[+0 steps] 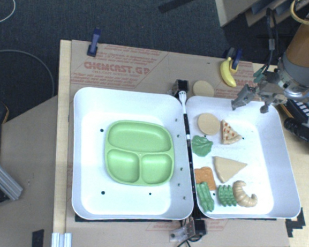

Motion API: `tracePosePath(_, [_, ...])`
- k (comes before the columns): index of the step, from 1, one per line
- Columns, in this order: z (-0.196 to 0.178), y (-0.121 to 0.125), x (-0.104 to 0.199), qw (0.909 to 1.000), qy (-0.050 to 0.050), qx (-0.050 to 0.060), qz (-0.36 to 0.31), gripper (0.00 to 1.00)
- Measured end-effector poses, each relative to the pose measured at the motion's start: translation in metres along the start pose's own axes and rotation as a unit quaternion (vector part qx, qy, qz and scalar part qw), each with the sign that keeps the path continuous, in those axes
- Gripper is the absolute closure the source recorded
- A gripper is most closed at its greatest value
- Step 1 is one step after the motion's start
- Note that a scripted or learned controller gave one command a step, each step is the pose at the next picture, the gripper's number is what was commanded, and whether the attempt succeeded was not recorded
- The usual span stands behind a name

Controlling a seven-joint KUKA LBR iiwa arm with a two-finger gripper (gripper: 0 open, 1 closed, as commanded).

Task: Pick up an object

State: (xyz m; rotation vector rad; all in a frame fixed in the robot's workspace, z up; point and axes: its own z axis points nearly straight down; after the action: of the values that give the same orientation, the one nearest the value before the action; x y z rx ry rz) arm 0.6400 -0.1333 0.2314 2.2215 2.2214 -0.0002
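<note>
Now | fingers (251, 100) apart, holding nothing | hovering over right bin (286, 158) far edge | toy food clustered below, pizza slice (229, 133) nearest | likely poised to descend

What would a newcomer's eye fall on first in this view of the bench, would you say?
Probably the pale green divided tray, lying alone in the middle of the left bin. Next comes the cluster of toy food along the left side of the right bin, with a pizza slice and a croissant among it. The gripper hangs open over that bin's far edge, holding nothing.
</note>
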Motion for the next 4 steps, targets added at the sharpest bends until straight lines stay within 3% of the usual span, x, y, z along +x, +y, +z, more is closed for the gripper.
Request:
tracePosePath(1, [-0.150, -0.047, 0.061, 1.0000, 0.000, -0.008, -0.004, 0.00])
tracePosePath(2, [-0.151, -0.047, 0.058, 1.0000, -0.001, -0.003, -0.001, 1.00])
tracePosePath(3, [-0.038, -0.118, 0.056, 1.0000, 0.001, 0.008, 0.002, 1.00])
tracePosePath(4, [-0.056, -0.113, 0.056, 1.0000, 0.000, -0.001, 0.000, 1.00])
